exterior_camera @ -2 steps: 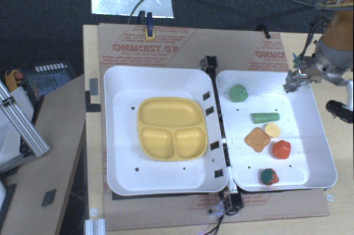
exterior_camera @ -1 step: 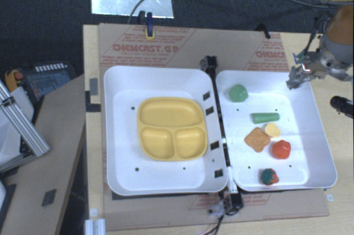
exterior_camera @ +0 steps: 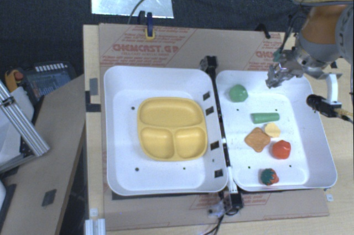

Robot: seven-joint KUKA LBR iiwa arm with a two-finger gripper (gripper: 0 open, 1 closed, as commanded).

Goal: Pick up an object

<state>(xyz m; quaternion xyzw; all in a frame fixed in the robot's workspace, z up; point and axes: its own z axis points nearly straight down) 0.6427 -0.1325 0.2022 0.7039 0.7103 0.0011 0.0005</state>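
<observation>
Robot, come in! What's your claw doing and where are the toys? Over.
Gripper over the right bin's top edge, nothing seen in it. Nearest toy: green ball, lying loose. Nothing in the way.

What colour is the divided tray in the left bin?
Yellow; the tray shows plainly in the camera view.

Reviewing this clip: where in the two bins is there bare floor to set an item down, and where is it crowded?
Right bin: bare floor along its right side and between the green ball and green block. Crowded in the middle, where the cracker, yellow piece and tomato cluster. Left bin: the yellow tray leaves only margins.
</observation>
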